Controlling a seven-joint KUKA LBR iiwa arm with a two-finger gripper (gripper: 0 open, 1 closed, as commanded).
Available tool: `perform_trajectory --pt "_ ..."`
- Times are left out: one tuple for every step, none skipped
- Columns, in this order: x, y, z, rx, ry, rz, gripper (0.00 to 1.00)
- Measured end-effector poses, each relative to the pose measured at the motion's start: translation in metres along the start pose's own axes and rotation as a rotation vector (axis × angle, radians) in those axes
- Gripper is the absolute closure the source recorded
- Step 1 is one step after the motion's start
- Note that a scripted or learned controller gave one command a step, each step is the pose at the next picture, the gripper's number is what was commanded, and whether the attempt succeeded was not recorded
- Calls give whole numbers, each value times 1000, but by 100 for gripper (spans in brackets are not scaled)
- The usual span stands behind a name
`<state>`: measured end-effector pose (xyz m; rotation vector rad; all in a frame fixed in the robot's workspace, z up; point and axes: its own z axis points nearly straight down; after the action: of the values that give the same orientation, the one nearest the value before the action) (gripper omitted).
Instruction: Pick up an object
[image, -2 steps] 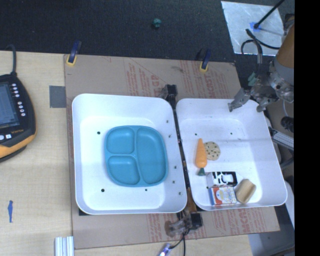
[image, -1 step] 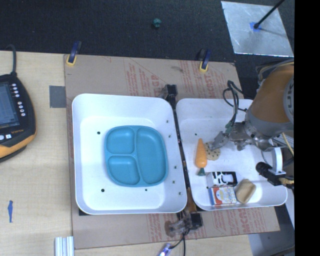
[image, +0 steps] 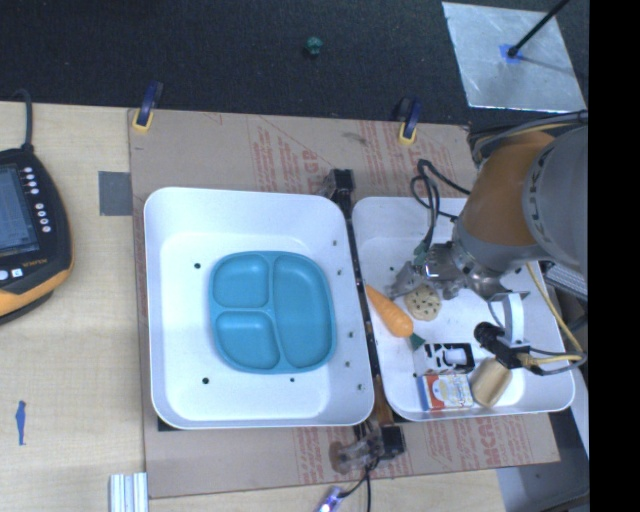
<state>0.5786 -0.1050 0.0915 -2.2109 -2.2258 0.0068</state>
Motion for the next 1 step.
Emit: perform_trajectory --pt "-36 76 -1 -4 0 3 0"
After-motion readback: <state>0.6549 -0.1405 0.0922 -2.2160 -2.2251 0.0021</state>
